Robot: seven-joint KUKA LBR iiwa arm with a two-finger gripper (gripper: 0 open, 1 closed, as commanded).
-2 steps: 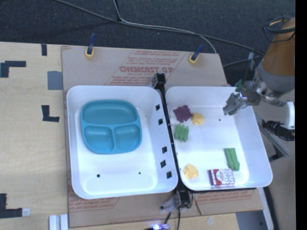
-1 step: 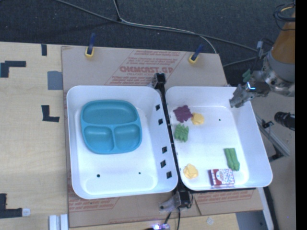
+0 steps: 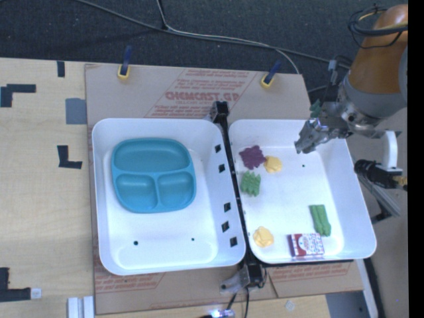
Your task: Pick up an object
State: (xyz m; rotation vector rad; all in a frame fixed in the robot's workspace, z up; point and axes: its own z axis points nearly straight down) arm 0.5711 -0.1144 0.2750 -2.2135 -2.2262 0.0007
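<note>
- Camera view: two white bins sit side by side on a cardboard sheet [image 3: 199,88] over the bench, the left bin [image 3: 106,244] at 9 o'clock of the right bin [image 3: 351,197]
- A blue tray [image 3: 154,175] with three compartments lies in the upper half of the left bin
- The arm [image 3: 377,65] enters from 2 o'clock, and its gripper [image 3: 306,144] hangs over the right bin's upper edge, near its 12 o'clock side
- I cannot tell whether the gripper is clenched or released; nothing shows between its tips
- A purple piece [image 3: 251,156] lies in the upper left part of the right bin, at about 9 o'clock of the gripper and apart from it
- A yellow piece [image 3: 273,165] sits just beside the purple one, at its 4 o'clock
- A green leafy piece [image 3: 250,183] lies just at 6 o'clock of the purple one
- A green stick [image 3: 320,219] lies towards the bin's right side, at about 6 o'clock of the gripper, well apart from it
- A second yellow lump [image 3: 263,236] rests near the bin's lower edge, at 6 o'clock of the leafy piece
- A small red and white box [image 3: 305,245] lies flat at 3 o'clock of that lump, just under the green stick
- Two yellow clamps [image 3: 124,71] and [image 3: 267,80] grip the cardboard's far edge
- A black cable [image 3: 199,32] runs across the dark floor at 12 o'clock
</note>
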